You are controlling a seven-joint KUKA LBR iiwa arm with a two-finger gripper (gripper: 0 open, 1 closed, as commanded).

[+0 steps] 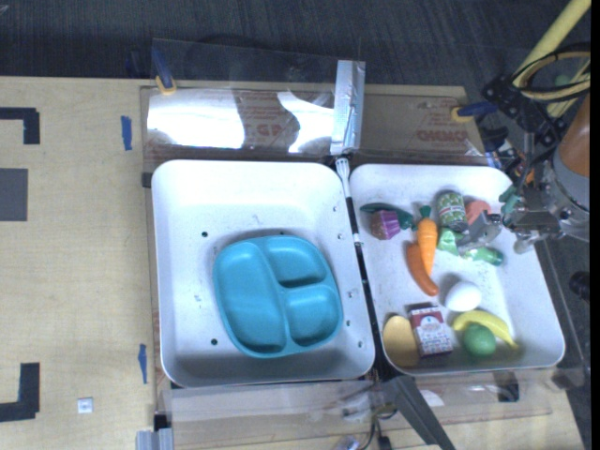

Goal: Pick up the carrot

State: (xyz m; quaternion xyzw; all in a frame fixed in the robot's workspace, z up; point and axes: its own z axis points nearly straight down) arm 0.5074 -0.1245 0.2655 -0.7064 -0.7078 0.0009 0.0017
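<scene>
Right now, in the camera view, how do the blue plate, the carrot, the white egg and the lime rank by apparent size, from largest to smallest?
1. Blue plate, by far the largest.
2. Carrot, long and thin.
3. White egg and lime look about alike, so I do not rank them.

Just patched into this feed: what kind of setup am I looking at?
Likely a robot pick-and-place test bench: two white bins, toy food like the carrot, and blue tape marks on the wooden bench.
</scene>
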